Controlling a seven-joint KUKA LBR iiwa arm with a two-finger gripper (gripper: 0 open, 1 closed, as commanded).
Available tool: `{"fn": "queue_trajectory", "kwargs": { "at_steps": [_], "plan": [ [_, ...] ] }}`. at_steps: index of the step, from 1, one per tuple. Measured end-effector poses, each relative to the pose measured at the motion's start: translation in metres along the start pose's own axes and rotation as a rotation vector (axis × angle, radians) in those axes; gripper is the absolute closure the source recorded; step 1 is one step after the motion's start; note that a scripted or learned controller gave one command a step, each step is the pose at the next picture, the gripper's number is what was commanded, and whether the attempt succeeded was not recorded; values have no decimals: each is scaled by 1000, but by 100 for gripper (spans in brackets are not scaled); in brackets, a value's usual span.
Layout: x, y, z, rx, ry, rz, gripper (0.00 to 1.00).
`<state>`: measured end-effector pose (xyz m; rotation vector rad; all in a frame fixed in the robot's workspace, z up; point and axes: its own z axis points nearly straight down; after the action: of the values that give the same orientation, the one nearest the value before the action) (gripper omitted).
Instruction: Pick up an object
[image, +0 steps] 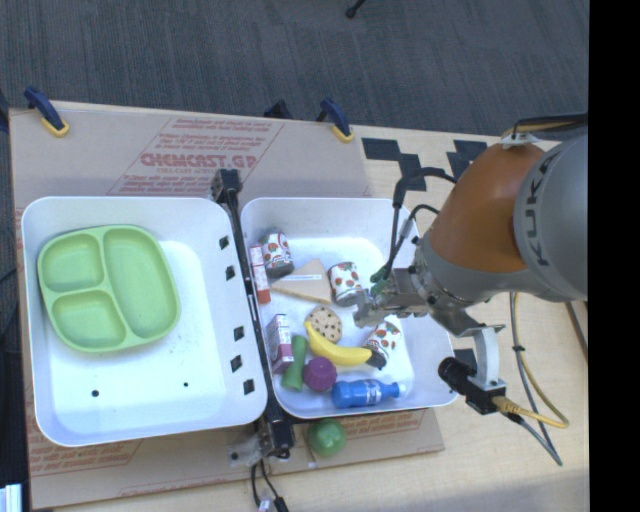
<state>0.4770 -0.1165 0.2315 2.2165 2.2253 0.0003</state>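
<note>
On the counter (300, 140), which carries two white bins side by side, the arm (510, 225) is the largest thing, reaching in over the counter's right edge and bending down over the right bin (320, 215). The left bin (130, 400) holds a green divided plate (105, 290) toward its far left corner. The right bin is crowded: along its near edge lie a blue bottle (365, 392), a purple ball (320, 374) and a green stick (297, 365); nearer its middle, a banana (338, 350), a round cookie (323, 323), a pale wedge (303, 283) and several small red-and-white cans (343, 281). A green ball (326, 436) sits outside the bins on the counter's near edge. The jaws (382, 305) hang over the right side of the right bin, and the wrist hides whether they are released or clenched, so I cannot tell. Nothing is visibly caught in them. The nearest candidates are one can just to their left, toward the bin's middle, and another can (385, 340) just below them, toward the near edge, beside the banana's dark tip. The banana's long axis runs roughly from left to right and slightly toward the near edge. I judge a short drop or a slight shift leftward would be the likely pick.
</note>
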Motion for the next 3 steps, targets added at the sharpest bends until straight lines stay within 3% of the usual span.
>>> {"fn": "queue_trajectory", "kwargs": {
  "at_steps": [1, 2, 3],
  "plan": [
    [0, 0, 1, 1, 0, -1, 0],
    [0, 0, 1, 1, 0, -1, 0],
    [-65, 53, 137, -3, -1, 1, 0]
  ]
}}
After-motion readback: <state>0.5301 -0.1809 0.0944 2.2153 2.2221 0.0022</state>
